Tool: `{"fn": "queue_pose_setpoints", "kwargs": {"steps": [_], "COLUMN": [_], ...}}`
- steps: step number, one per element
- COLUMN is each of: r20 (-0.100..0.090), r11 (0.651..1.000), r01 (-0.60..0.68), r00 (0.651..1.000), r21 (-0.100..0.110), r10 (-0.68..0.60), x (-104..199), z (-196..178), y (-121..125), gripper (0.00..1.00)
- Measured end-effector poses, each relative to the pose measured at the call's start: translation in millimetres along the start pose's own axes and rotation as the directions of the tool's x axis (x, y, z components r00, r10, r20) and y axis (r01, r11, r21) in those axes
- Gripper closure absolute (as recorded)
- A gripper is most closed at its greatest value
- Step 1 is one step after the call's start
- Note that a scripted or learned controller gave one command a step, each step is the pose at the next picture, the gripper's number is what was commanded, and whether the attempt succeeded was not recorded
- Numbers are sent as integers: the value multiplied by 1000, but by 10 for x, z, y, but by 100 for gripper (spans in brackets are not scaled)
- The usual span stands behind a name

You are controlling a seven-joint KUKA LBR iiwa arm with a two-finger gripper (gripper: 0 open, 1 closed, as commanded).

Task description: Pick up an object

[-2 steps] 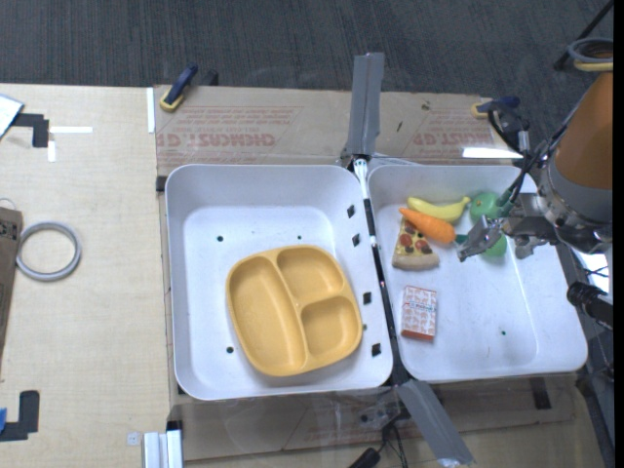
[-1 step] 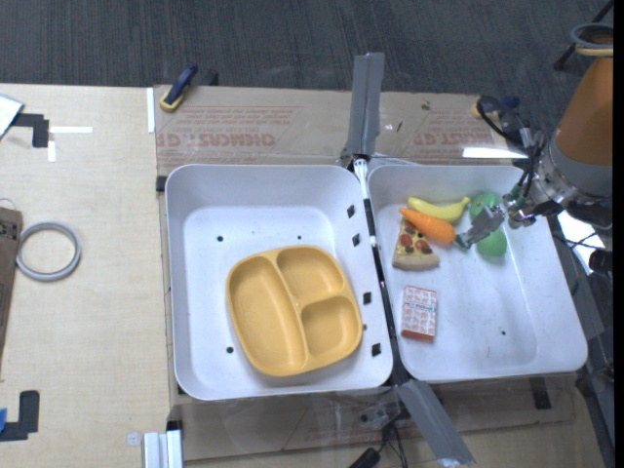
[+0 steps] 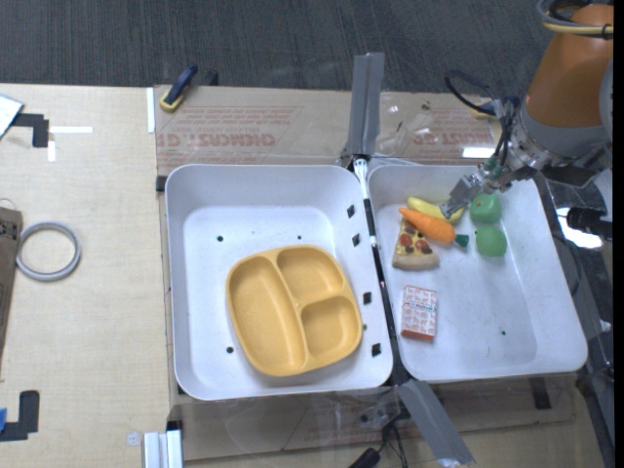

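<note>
The right bin (image 3: 526, 344) holds several toys at its far end: a yellow banana (image 3: 427, 206), an orange carrot (image 3: 429, 224), a pizza slice (image 3: 415, 249) and two green round fruits (image 3: 487, 208) (image 3: 490, 243). A small red and white box (image 3: 420, 313) lies nearer the front. My gripper (image 3: 470, 195) hangs low over the far end of this bin, between the banana and the upper green fruit and close to both. Nothing can be seen held in it.
A yellow divided plate (image 3: 294, 308) lies in the left bin (image 3: 195, 261). A grey ridge (image 3: 369, 252) separates the two bins. On the bench at left lies a tape roll (image 3: 45, 251). A blue and yellow tool (image 3: 179, 87) rests behind the bins.
</note>
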State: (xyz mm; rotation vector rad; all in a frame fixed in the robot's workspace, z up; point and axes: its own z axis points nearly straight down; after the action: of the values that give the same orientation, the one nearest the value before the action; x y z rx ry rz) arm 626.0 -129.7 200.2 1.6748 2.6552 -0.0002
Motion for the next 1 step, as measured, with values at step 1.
{"fn": "queue_pose_setpoints", "kwargs": {"steps": [1], "r20": [0], "r11": [999], "r01": [-47], "r00": [999], "r21": [0], "r10": [47], "x": [-228], "z": [241], "y": [141], "gripper": [0]}}
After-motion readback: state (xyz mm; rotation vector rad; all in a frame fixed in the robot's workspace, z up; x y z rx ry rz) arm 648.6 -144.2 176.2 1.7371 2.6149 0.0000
